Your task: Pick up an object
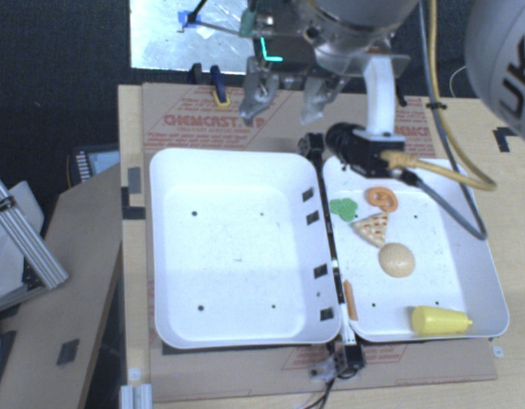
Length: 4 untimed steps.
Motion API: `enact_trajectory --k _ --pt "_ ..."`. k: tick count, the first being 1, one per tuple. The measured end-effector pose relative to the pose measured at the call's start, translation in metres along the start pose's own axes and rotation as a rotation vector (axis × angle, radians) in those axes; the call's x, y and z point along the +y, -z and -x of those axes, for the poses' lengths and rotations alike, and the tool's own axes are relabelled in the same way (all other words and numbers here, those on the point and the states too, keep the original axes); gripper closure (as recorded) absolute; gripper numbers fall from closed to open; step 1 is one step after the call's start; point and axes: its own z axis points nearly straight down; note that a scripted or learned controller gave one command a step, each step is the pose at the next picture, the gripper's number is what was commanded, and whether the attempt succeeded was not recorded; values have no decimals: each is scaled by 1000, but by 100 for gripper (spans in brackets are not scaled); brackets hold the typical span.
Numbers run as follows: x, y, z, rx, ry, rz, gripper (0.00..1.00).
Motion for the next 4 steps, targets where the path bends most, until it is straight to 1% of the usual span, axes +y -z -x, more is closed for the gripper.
enact_trajectory --k 4 --pt "0 0 0 0 0 0 0"
